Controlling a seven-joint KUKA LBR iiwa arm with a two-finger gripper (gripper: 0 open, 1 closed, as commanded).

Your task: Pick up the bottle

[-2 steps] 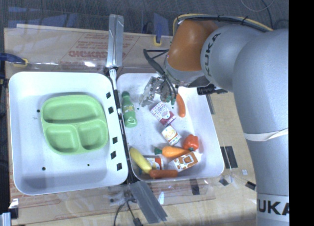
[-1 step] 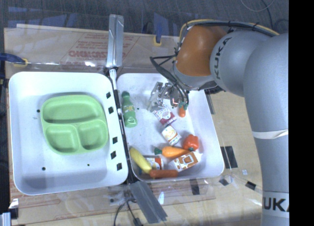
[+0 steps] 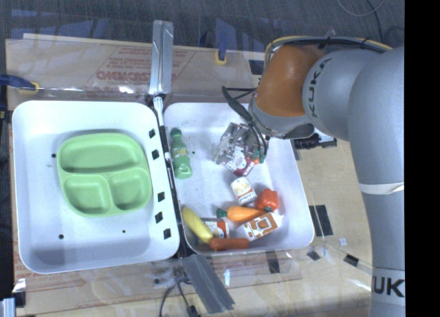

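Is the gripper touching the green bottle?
Apart. The camera view shows bare white bin floor between the gripper and the bottle.

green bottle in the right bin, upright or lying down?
Lying down. The green plastic bottle shows its full length flat on the right white bin's floor, cap toward the far rim.

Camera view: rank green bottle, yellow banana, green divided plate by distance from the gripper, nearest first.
Measured from the gripper, in the right bin:
1. Green plastic bottle, to its left in the same bin, by the divider.
2. Yellow banana, at that bin's front-left corner.
3. Green divided plate, across in the left bin.
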